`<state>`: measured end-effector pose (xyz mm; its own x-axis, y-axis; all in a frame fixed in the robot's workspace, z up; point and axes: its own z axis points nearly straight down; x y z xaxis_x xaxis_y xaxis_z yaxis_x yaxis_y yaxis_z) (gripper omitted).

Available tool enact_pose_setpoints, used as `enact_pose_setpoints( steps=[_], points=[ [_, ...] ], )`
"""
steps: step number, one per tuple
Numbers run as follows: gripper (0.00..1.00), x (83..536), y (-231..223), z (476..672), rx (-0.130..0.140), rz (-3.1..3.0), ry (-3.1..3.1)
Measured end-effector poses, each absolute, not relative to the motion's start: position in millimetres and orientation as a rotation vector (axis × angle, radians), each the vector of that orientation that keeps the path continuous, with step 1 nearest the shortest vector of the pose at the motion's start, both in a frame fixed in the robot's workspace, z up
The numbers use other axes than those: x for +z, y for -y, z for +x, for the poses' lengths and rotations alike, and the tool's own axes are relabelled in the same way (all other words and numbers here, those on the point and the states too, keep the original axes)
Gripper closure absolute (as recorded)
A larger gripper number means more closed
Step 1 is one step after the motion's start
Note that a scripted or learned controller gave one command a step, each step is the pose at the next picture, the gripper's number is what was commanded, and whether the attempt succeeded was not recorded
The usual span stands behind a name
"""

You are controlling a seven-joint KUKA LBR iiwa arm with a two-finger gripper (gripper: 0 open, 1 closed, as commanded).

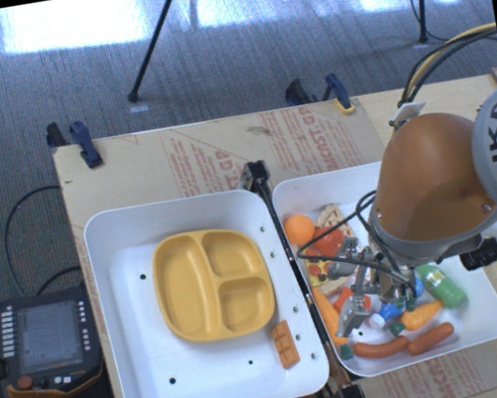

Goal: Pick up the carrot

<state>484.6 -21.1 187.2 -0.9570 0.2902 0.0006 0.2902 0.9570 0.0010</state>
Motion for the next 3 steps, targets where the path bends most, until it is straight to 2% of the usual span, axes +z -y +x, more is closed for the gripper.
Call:
enact_pose_setpoints(
  steps=[1,2,3],
  points=[
    [0.00,187.6,10.1,570.2,-0.001,-0.670,3.070],
    [0.00,187.7,15.3,624.4,-0.001,-1.262,2.877],
    [0.00,187.6,61.3,624.0,0.000,-1.763,2.600]
  ],
)
